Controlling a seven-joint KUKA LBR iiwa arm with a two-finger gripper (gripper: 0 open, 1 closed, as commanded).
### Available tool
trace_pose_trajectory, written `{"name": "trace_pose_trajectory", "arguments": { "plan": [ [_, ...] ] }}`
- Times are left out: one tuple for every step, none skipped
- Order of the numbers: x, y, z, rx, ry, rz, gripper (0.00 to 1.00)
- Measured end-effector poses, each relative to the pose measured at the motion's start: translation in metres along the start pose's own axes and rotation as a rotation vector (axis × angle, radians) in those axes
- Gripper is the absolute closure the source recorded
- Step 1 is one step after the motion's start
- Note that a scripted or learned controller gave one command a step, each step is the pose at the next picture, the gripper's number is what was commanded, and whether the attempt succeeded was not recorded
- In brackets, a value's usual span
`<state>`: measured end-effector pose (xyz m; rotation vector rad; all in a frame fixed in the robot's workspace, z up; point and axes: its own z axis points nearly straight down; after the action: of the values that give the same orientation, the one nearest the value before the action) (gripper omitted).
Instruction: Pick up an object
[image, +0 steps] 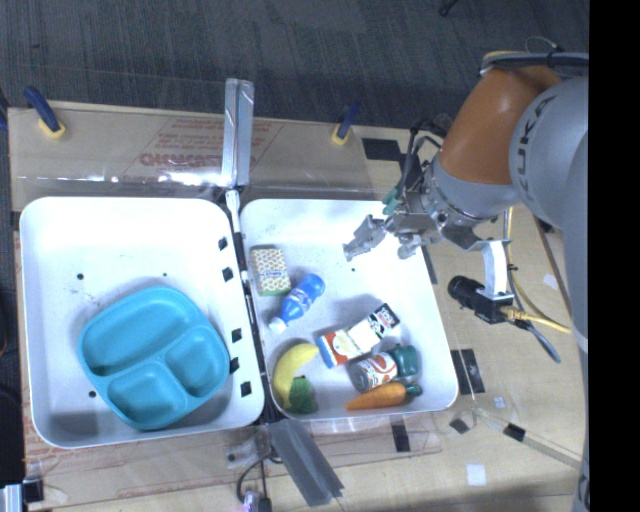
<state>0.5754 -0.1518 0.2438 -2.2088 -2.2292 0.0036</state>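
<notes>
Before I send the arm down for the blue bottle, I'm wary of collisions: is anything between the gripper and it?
Nothing visible. The gripper hangs over bare bin floor, up and right of the blue bottle; the patterned box sits on the bottle's far side.

We see a tan bench surface (520, 400) under even overhead light, with dark ribbed flooring (300, 40) beyond its far edge. We note blue clamps (45, 112) on that edge and black tape marks (468, 370) on the bench's right side.
</notes>
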Motion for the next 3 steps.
{"name": "trace_pose_trajectory", "arguments": {
  "plan": [
    [-0.009, -0.028, 0.138, 0.000, 0.000, -0.079, 0.00],
    [0.015, 0.069, 0.151, -0.003, -0.001, -0.076, 0.00],
    [0.037, 0.057, 0.144, -0.019, -0.027, -0.158, 0.00]
  ]
}}
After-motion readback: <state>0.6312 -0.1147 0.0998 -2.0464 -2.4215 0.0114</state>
